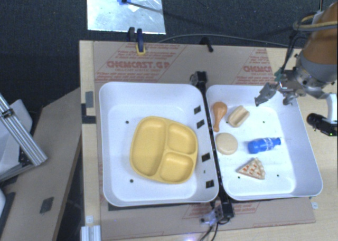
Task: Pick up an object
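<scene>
Far to the left of my claw (274, 93), a yellow tray (164, 150) is sitting in the other bin. Closer, below and left of my claw, a chicken leg (218, 113), bread roll (237, 116), round cookie (227, 143), blue bottle (263, 144) and pizza slice (252, 169) are lying. My claw is hanging wide open, holding nothing. I think I am choosing; next I need to go down over one toy.

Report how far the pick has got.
Done: nothing is lifted. The drumstick, bread roll, round biscuit, blue bottle and pizza slice all lie in the right bin; the yellow divided plate sits in the left bin.
In hand: the gripper hangs over the right bin's far edge, holding nothing.
Left: descend, grasp, lift.
</scene>
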Motion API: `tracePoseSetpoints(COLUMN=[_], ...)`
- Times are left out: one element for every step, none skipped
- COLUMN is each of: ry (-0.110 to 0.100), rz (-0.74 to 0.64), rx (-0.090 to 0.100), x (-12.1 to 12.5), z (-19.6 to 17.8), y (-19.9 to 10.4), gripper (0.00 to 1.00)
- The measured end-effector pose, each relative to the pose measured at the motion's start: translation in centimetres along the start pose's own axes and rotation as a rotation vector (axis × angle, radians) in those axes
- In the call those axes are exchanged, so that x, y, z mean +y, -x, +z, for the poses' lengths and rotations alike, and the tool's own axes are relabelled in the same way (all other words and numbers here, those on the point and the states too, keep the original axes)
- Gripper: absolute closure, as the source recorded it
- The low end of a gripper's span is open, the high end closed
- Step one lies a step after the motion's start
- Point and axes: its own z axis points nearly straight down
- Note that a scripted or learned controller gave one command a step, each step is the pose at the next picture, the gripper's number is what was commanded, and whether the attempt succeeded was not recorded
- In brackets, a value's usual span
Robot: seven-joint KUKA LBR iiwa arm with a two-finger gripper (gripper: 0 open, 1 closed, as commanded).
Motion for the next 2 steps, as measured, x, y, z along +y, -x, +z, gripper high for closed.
tracePoseSetpoints(ry=[-0.004,-0.005], rz=[0.002,0.002], rx=[0.001,0.001], x=[-0.9,-0.6], z=[5.8,11.9], y=[0.1,0.6], gripper=[0.0,0.0])
